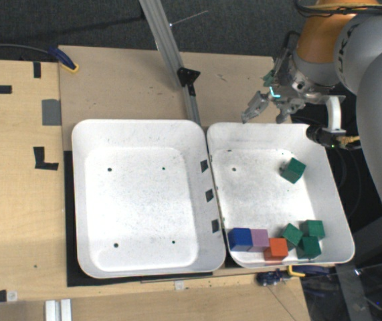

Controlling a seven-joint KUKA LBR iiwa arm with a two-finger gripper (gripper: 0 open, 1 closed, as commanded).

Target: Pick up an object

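Above the far rim of the right bin (324, 154), the gripper (266, 109) hangs with its two fingers spread apart and nothing between them. It sits high, probably so it can drop onto a target without brushing the bin wall.

Likeliest target: the lone green block (293, 170), lying in the right bin's far half, just below the gripper's side of the rim, apart from everything else. Roughly cubic, so no real long axis; it sits turned diamond-wise, one corner toward the far rim.

Other blocks crowd the bin's near rim: blue block (240, 239), purple block (259, 239), orange block (277, 248), and three green blocks (304, 237) packed touching. Crowding leaves little finger room there. Left bin (83, 139) lies beside the right bin.
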